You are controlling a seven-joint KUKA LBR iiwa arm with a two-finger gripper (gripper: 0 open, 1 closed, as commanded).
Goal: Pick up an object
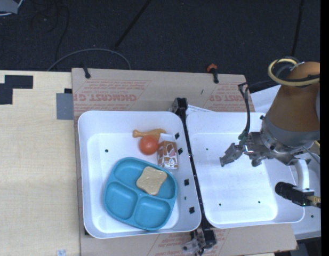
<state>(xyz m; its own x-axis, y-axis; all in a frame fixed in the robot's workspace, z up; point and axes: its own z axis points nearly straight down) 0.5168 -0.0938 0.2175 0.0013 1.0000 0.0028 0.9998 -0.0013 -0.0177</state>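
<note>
The likely things to pick all lie in the left bin (92,143). A blue divided plate (138,194) fills its lower half, tilted toward 5 o'clock, and a tan slice of toast (151,180) rests on the plate's upper right compartment. Just past the plate at 12 o'clock sits a red tomato (149,145), touching or nearly touching a small brown-and-white carton (168,155) at its 3 o'clock side. At the tomato's 12 o'clock lies an orange carrot-like piece (148,133); its exact shape is hard to make out, and whether it touches the tomato cannot be told.

The jaws (240,153) hang over the right bin (239,207), well apart from all those things, toward the bin's 3 o'clock side. One dark finger points toward 8 o'clock; the other is partly lost against the wrist hardware, so how far the jaws stand apart cannot be told. Nothing shows between them. The arm (295,105) rises behind at 2 o'clock, its orange band cut off near the frame's edge, with a yellowish cable loop on top.

Both bins sit on a cardboard sheet (153,89) printed with reversed lettering, laid on the pale wooden desk (31,169). A black divider (186,159) runs between the bins.
</note>
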